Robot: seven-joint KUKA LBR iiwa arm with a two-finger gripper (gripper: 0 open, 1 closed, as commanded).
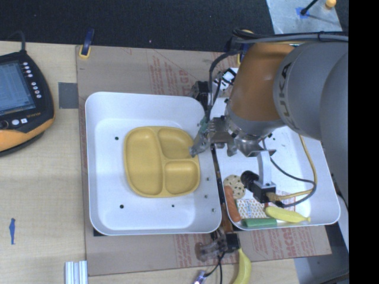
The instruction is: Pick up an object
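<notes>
One banana (243,268) lies on the bench at the near edge, outside the two white bins. In the right bin (324,185), along its near wall, rest a second banana (287,215) and one green stick (260,223), just beside each other. One carrot (230,202) lies by the bin's left wall, with one cookie (235,186) touching its far end. The left bin (106,206) holds a single yellow plate (148,164) of three compartments, lying flat at its middle. The gripper (197,145) hangs at the plate's right rim, the arm (296,93) crossing over the right bin; whether the pincer is parted or clenched cannot be told. One pendant (18,102) sits far left.
</notes>
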